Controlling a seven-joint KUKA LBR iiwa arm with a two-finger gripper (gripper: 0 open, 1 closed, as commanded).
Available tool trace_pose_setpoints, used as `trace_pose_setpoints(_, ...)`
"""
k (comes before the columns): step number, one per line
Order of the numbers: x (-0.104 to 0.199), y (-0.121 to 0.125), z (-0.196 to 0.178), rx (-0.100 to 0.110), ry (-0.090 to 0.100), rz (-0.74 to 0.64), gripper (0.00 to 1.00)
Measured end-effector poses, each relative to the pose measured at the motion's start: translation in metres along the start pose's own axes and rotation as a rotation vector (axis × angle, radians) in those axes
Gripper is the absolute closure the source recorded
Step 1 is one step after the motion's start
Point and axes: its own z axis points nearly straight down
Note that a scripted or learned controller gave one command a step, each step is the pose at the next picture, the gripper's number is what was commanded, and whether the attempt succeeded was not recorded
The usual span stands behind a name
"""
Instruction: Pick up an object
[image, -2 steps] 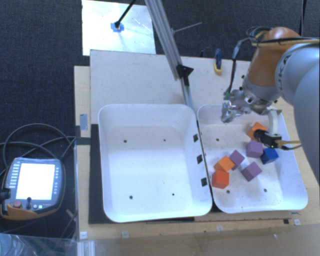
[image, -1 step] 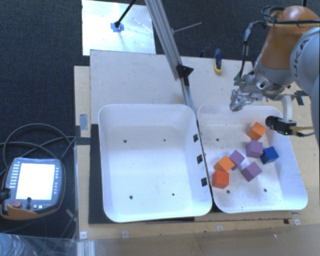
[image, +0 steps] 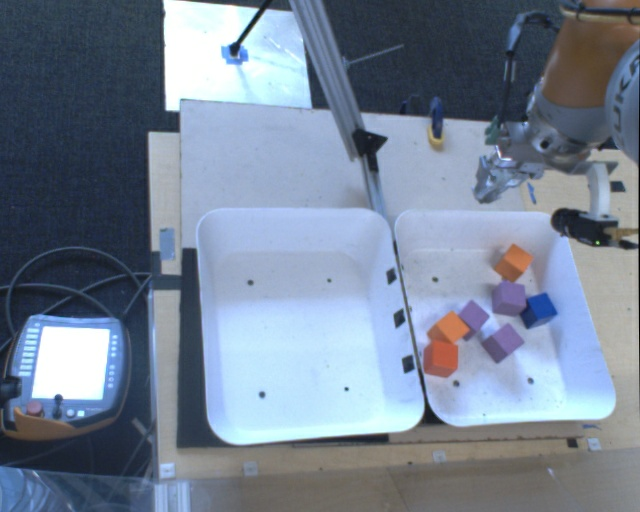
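Several small blocks lie in the right bin (image: 575, 395): an orange one (image: 513, 262) toward the back, a blue one (image: 539, 309), three purple ones (image: 509, 298) (image: 473, 317) (image: 502, 342), an orange one (image: 449, 327) and a red-orange one (image: 441, 358) near the left wall. My gripper (image: 493, 183) hangs above the bench just behind the right bin's back rim, well above and apart from the blocks. Nothing shows between its fingers.
The left bin (image: 215, 300) stands beside the right one. A slanted metal pole (image: 340, 90) crosses the back of the bench. A teach pendant (image: 65, 375) with its cable lies off the bench at the left. A blue-and-yellow tool (image: 436, 123) sits at the back.
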Motion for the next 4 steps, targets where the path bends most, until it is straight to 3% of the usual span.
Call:
trace_pose_setpoints(1,0.044,-0.034,0.016,0.010,0.003,-0.003,1.00)
trace_pose_setpoints(4,0.176,-0.117,0.053,0.010,0.004,-0.005,1.00)
